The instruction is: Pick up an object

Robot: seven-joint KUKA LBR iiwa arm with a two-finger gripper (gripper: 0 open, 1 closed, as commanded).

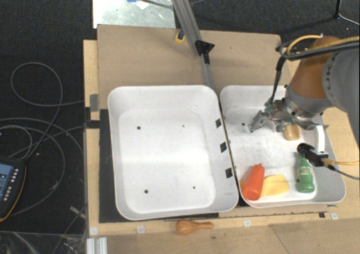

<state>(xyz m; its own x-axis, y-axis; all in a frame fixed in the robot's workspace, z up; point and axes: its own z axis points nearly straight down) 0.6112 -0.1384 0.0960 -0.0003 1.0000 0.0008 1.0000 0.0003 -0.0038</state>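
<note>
The grey arm [332, 75] with its orange band reaches in from the right of the frame and bends down over the upper part of the right-hand bin [242, 101]. Its gripper [271, 119] hangs low above the bin floor, metal fingers pointing toward the left; they look parted, one tip reaching out to the left and the other nearer the wrist, though the slant of the view and the grey-on-white contrast make this less than sure. Nothing shows between the jaws. Just beside the gripper body, on its lower right, lies a small tan piece [291, 132], close to the fingers but outside them. The other objects sit along the bottom edge of the same bin, well below the jaws: an orange-red bottle-shaped thing [253, 182] at the lower left corner, a yellow block [275, 185] touching it on its right, and a green bottle [305, 176] standing toward the lower right, with a dark cap on its upper end. The left-hand bin [121, 134] fills the middle of the frame. Below it, on the bench edge [253, 230], lies a tan wooden pear-shaped thing [191, 226].
</note>
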